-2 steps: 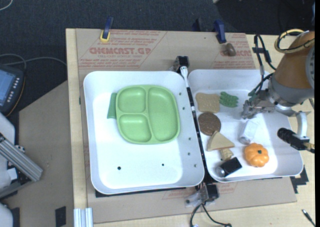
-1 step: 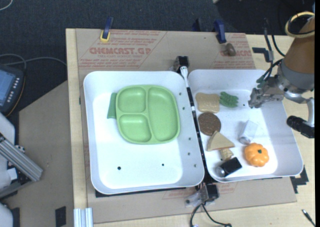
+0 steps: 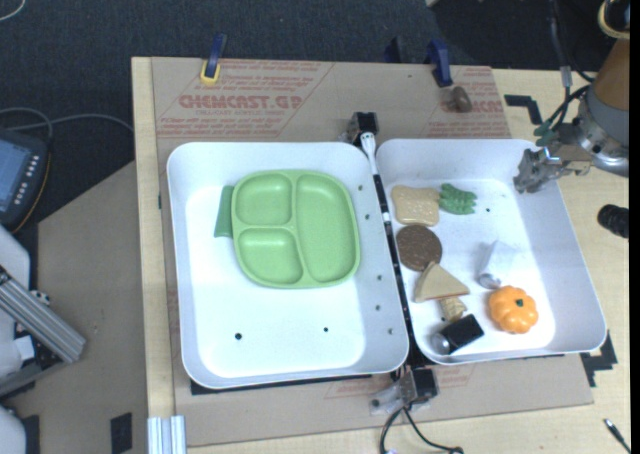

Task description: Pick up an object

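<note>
The right bin (image 3: 570, 242) holds several small objects. A tan square slice (image 3: 414, 205) lies beside a green leafy piece (image 3: 458, 199). Below them are a brown round disc (image 3: 418, 246), a tan wedge (image 3: 440, 284) and a small black block (image 3: 460, 332). An orange pumpkin (image 3: 513, 309) sits near the front right, with a small grey-white object (image 3: 490, 267) just above it. My gripper (image 3: 534, 172) hangs over the bin's far right corner, apart from all of these objects, and nothing shows in it.
A green divided plate (image 3: 295, 227) lies in the left bin (image 3: 200, 322), on top of a green flat piece (image 3: 223, 212). The bins sit on a cardboard sheet (image 3: 300, 92) fixed with clamps (image 3: 212, 62) at the back. The arm (image 3: 610, 112) enters from the right.
</note>
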### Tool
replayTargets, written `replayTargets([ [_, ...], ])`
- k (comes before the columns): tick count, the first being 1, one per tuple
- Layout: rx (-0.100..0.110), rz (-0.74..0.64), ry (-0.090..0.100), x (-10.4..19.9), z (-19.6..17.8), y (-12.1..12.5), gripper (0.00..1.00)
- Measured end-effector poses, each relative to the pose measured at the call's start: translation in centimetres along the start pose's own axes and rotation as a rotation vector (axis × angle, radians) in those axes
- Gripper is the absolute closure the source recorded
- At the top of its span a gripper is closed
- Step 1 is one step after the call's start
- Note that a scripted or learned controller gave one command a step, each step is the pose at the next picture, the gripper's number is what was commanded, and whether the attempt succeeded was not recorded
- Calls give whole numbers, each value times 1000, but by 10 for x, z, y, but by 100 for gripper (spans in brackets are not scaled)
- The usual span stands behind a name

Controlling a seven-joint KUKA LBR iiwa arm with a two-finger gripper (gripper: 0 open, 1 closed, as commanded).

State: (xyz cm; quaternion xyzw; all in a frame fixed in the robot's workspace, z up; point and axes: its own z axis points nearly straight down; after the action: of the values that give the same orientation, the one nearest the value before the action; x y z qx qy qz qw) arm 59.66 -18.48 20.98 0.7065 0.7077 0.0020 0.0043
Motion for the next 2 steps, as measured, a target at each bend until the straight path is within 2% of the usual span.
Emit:
replayTargets([
  [1,4,0,1,0,-17,1,100],
  [2,11,-4,6,60,-22,-4,100],
])
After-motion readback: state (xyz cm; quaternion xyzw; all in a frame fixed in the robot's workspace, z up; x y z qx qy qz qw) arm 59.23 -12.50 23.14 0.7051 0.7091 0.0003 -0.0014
